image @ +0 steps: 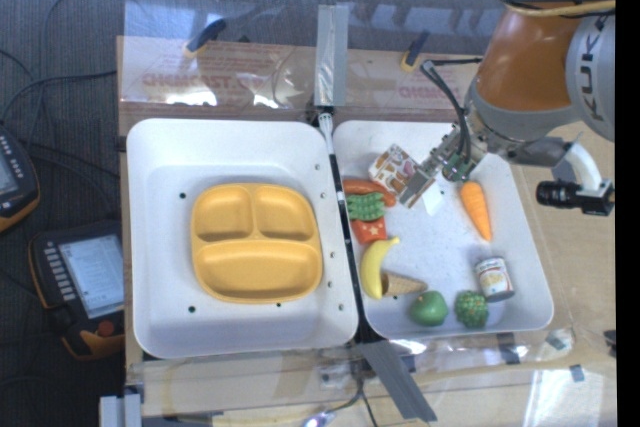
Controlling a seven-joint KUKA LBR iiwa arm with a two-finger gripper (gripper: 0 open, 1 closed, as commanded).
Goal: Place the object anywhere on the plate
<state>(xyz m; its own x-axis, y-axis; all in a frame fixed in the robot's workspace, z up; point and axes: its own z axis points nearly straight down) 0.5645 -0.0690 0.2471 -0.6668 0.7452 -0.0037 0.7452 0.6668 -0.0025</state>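
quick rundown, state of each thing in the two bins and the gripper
plate: upright in left bin, nothing on it
gripper: low over right bin by the small box, grip unclear
small box: tilted
carrot: lying flat
banana: lying flat
can: on its side
green apple: resting near front wall
broccoli: beside the apple

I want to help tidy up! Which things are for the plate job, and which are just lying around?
For the job: yellow plate, pincer, small snack box by the pincer.

Lying about: carrot, banana, green apple, broccoli, small can.
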